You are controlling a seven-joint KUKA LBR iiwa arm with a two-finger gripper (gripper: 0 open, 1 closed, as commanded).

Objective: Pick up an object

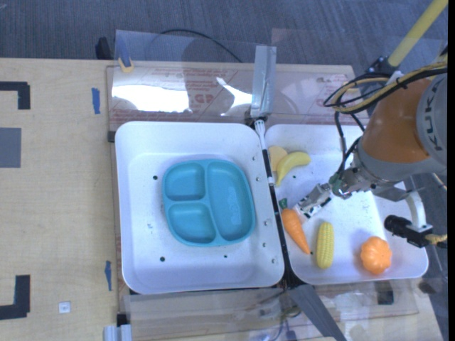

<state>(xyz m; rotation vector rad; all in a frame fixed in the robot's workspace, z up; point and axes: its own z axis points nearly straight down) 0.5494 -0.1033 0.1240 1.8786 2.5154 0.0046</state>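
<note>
Orange carrot (295, 230) lay along right bin's (416, 265) left edge beside corn (324, 244), just below gripper (311, 203), presumably lined up for grasp; jaw opening impossible to judge, nothing visibly held.

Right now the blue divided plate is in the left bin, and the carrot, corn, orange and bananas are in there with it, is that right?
Not quite. The blue divided plate is in the left bin, but the carrot, corn, orange and bananas lie in the right bin, as the camera view shows.
</note>
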